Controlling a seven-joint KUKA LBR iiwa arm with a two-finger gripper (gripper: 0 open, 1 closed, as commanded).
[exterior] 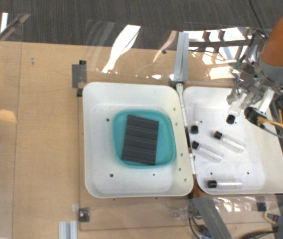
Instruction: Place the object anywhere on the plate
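Left bin (94,133): one teal plate (117,133), seated centrally. On the plate: one dark ribbed block (140,140), lying flat, wholly within the rim and slightly askew.

Right bin (260,168): clear vials with black caps, five counted.
- First vial (194,129), close to the dividing wall; cap plain, body hard to make out.
- Second vial (206,151), just below the first, lying flat and pointing down-right.
- Third vial (228,139), mid-bin, lying flat on a similar slant.
- Fourth vial (226,184), near the front wall, lying level, well apart from the others.
- Fifth vial (232,111), toward the back of the bin, cap end lowest, upper end meeting the gripper (240,101).

Gripper: poised over the back right of the right bin, below the orange band of the arm (280,44). Open or closed: cannot tell, tooling too cluttered and pale against the bin. Whether the fifth vial is gripped, or merely touched: likewise not established.

Step judged in hand: pick-up of a vial, most likely the fifth, as the object for the plate. Transfer not yet done.

Next move, as judged: confirm a firm hold, lift clear of the dividing wall, carry leftward, and set down on bare teal beside the block.
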